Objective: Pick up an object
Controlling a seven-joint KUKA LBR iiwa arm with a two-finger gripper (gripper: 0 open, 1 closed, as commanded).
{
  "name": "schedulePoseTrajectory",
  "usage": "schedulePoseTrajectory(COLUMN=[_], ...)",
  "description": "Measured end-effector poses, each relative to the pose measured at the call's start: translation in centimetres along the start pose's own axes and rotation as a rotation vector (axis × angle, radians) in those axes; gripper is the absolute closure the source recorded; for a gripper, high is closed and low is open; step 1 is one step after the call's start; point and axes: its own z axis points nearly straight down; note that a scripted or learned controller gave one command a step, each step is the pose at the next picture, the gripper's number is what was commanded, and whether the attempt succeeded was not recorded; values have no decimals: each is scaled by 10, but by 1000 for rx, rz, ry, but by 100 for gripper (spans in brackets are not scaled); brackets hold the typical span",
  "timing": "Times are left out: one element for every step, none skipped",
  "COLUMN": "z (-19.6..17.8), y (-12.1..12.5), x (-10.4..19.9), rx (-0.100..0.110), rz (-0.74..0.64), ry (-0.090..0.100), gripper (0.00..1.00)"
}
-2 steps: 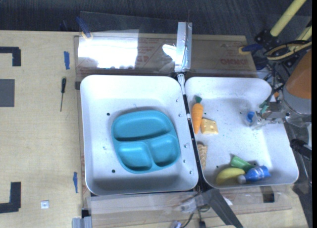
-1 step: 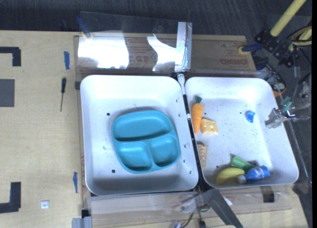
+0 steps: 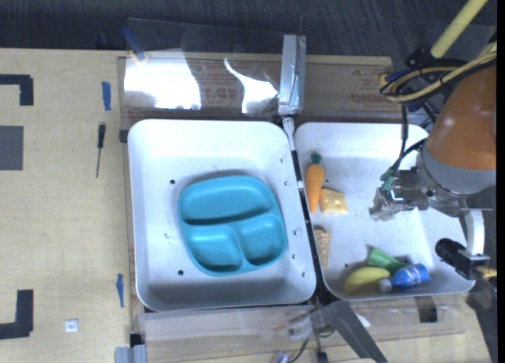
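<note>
The fingers (image 3: 388,202), their state impossible to tell, are hovering with the wedge of yellow toy cheese (image 3: 332,202) lying nearest, toward nine o'clock.

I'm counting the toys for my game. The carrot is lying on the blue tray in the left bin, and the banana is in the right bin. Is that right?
Not quite. The carrot lies in the right bin, by its left wall, not on the blue tray. The tray sits by itself in the left bin. The banana is in the right bin, as you said. The camera view shows it.

Single fixed camera above bench (image 3: 55,196) — slanted downward, both bins framed.
</note>
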Motion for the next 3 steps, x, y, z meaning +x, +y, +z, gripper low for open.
schedulePoseTrajectory(z=[-1, 8, 57], y=[0, 41, 81], x=[-1, 2, -56], rx=[-2, -4, -1], rz=[2, -74, -81], ry=[0, -2, -3], gripper=[0, 0, 0])
